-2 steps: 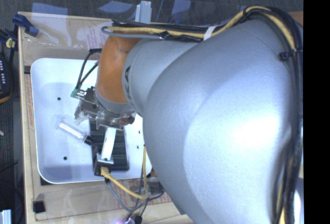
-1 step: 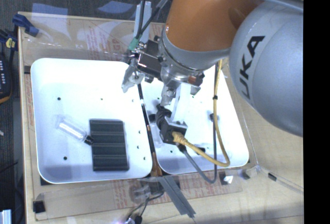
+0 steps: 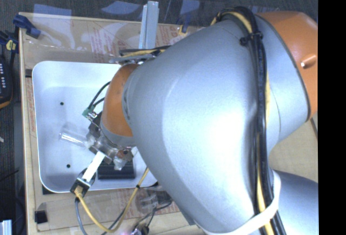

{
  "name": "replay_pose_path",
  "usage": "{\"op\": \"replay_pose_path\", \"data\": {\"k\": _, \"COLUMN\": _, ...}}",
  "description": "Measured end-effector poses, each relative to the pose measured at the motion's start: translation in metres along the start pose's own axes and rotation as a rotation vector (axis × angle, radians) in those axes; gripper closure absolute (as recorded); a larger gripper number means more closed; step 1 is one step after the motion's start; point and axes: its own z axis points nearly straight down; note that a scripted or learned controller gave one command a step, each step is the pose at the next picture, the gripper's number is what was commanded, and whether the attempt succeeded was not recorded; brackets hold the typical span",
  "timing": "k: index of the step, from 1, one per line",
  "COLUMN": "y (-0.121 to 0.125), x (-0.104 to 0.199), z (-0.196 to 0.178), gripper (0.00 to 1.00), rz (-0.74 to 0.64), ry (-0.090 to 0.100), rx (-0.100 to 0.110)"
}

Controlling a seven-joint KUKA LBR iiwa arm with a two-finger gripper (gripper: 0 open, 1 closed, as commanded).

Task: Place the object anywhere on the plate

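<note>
Camera view: the big grey robot arm point(image 3: 216, 120) with the orange wrist band blocked most of the bench, incl. everything right of the left shallow white plastic bin point(image 3: 46, 99). The two-finger gripper point(image 3: 108, 152) was down low inside that bin, over its near right part and close to the floor. Whether it was clenched, released or grasping something could not be told, as the wrist body hid the tip.

Two candidates for the task's object, and I could not tell which it was. A small clear glassy piece point(image 3: 69, 135) lay on the bin floor just left of the gripper; touching or apart, unclear. A flat black rectangular block point(image 3: 116, 173) lay on the floor at the bin's near edge, just beside the gripper on its near side.

Step, as a judgement: the pick phase, reach/grasp at the bin floor, with placement not yet done. Next move called for a confirmed hold on the object, a straight lift clear of the bin wall, then a carry to the plate and a low release anywhere on it. Risk: the clear piece looked slippery and easy to nudge away.
</note>
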Motion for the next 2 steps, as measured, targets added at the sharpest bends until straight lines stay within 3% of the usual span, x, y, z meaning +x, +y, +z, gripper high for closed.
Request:
{"op": "replay_pose_path", "data": {"k": 1, "y": -0.003, "x": 0.007, "z": -0.011, "gripper": 1.00, "rz": -0.015, "ry": 0.011, "rx": 0.003}}
{"op": "replay_pose_path", "data": {"k": 2, "y": 0.042, "x": -0.046, "z": -0.080, "gripper": 1.00, "rz": 0.205, "ry": 0.000, "rx": -0.002}}
